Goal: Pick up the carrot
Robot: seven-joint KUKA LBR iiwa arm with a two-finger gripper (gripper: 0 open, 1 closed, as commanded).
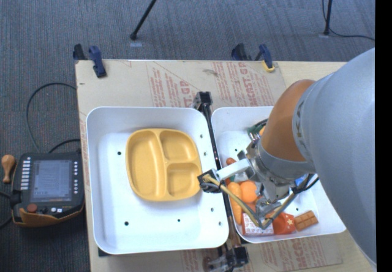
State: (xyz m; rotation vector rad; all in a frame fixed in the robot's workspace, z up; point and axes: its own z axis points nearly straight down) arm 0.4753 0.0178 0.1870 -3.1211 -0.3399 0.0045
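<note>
- Orange and slim, the carrot [236, 208] lies in the right bin [228, 119] among other food pieces, close to that bin's left wall.
- Above it hangs the tool [264, 212], low over the pile, probably placed for a straight descent.
- Whether the tool is released or clenched I cannot tell; the wrist hides it.
- A yellow plate [163, 163] with three compartments sits in the left bin [104, 203] on the desk [141, 84], likely kept apart from the picking area.

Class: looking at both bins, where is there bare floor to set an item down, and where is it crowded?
Bare: the left bin floor around the yellow tray, especially its front strip. Crowded: the right bin, where the arm hangs over the carrot and other food.
</note>
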